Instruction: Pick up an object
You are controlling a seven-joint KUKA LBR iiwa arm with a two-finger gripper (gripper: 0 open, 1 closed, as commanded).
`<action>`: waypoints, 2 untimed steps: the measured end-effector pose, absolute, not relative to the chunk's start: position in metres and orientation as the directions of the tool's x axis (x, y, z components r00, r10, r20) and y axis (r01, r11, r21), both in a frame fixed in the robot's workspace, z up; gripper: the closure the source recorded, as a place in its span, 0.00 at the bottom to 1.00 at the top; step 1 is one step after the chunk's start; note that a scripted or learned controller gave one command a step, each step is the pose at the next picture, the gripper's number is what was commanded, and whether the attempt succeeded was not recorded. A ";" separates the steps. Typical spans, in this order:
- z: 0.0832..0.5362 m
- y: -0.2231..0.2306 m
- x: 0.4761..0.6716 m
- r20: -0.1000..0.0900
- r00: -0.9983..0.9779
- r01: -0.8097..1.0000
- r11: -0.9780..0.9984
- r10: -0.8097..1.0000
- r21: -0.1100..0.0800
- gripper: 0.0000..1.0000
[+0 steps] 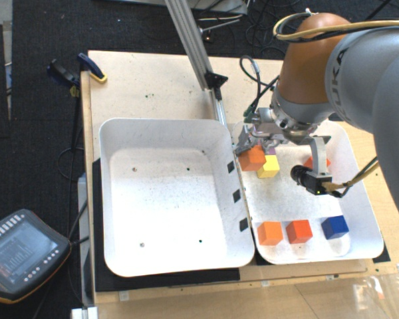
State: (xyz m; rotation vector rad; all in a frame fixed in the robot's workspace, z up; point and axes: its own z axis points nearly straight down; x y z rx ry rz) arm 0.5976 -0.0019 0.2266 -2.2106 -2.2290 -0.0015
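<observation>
A: Nearest us, at the bottom left, sits the pendant (20,254) on the floor, clear of the bench (153,85). Then the left bin (120,138), and along the near edge of the right bin (359,244) a row of an orange cube (270,232), a red cube (299,230) and a blue cube (334,226).

B: And the gripper (261,143)?

A: Down at the far left corner of the right bin, under the wrist. I cannot tell whether it is apart or together; the arm (346,65) hides it.

B: What is it after?

A: I judge the orange block (253,158) just below it, with a yellow block (268,166) touching that block's right side. Nothing shows as gripped.

B: So what could go wrong?

A: Three things, I think. The two blocks touch, so a closing gripper may catch both or shove one aside and lift neither. They lie close to the bin wall and the seam between bins, so a finger might land on the rim instead of beside the block. And a shallow pinch on a corner could let the block twist out as the arm rises.

B: Anything else nearby?

A: Something red (310,161) peeks out behind the black fitting (306,176) on the wrist; too hidden to name
</observation>
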 end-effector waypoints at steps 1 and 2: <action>0.232 0.044 0.588 0.002 -0.008 1.000 0.008 1.000 -0.001 1.00; 0.237 0.088 0.575 0.002 -0.008 1.000 0.008 1.000 -0.002 1.00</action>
